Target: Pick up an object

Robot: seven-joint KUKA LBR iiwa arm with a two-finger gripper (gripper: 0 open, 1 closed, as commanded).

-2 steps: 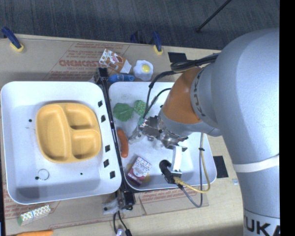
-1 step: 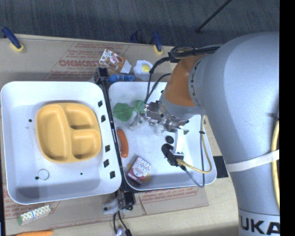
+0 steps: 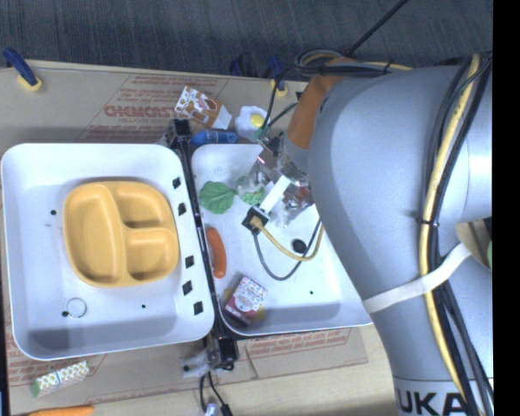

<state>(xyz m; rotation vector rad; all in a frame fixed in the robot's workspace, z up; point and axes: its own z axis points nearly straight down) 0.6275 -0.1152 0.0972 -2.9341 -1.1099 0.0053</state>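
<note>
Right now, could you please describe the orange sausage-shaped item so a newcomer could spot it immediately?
Find the right-hand white bin, the one the grey arm reaches into. Along its left wall, just below the green leafy piece, lies the orange sausage-shaped item, pointing up and down the picture. Its neighbours are green or a printed packet; it alone is slim, plain orange.
</note>
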